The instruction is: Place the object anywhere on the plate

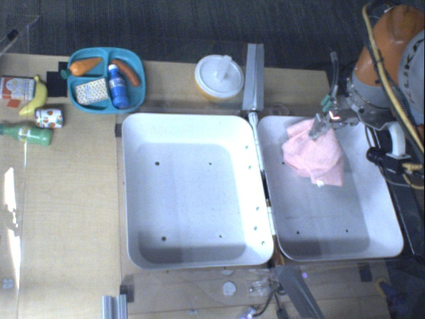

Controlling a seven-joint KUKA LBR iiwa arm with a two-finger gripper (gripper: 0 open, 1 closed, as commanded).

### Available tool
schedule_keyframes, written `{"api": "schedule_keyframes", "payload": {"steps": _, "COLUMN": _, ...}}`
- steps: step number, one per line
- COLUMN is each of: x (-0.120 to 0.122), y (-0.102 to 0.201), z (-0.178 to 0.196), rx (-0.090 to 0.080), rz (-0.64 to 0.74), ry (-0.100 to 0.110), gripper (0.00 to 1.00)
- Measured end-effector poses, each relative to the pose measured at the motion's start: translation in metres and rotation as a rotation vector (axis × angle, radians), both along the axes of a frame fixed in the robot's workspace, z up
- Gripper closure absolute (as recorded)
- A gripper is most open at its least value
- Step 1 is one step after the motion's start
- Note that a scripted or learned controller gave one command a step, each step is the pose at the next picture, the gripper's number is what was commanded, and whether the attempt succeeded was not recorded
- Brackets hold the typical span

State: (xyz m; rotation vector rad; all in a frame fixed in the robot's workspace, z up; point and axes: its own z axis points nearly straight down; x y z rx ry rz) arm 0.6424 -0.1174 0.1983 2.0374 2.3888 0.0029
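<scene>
Pink cloth point(314, 154), one, lies crumpled in the right bin point(372, 244); the gripper point(321, 126) touches its top corner, grip unclear.

pink cloth point(313, 155), white bins point(192, 128), blue plate point(136, 72)

Taking the pink cloth point(314, 155) as reference: it lies crumpled in the upper part of the right bin point(372, 241), with the gripper point(323, 123) and arm directly at its upper right edge — approach from that side is obstructed. Below the cloth the bin floor is bare to the lower wall. Left of the cloth, past the divider rim, the left bin point(192, 198) offers an unobstructed floor — no objects on it.
</scene>
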Motion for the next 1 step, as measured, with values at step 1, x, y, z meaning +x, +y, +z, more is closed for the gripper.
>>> {"api": "schedule_keyframes", "payload": {"steps": 1, "x": 0.0017, "y": 0.0020, "z": 0.0249, "rx": 0.000, "rz": 0.007, "ry": 0.001, "gripper": 1.00}}
